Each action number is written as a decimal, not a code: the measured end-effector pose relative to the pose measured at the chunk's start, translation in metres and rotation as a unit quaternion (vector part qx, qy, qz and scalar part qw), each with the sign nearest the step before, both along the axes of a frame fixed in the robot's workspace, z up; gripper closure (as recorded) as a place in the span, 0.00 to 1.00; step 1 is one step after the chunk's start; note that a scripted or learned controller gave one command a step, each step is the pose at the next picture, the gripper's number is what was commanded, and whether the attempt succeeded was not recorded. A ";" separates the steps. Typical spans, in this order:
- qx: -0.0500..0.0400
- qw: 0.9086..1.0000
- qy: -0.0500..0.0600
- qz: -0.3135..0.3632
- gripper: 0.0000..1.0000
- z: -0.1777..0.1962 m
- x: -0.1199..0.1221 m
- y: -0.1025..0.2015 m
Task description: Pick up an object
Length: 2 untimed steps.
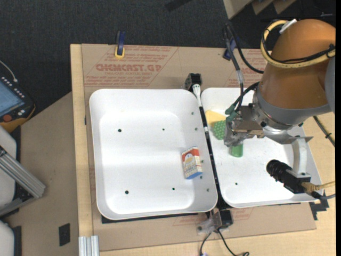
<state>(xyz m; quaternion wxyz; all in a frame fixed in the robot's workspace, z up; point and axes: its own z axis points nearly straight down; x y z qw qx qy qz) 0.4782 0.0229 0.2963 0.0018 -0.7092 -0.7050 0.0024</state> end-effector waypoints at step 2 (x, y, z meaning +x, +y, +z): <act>0.000 1.000 -0.007 0.004 1.00 -0.015 0.081 -0.037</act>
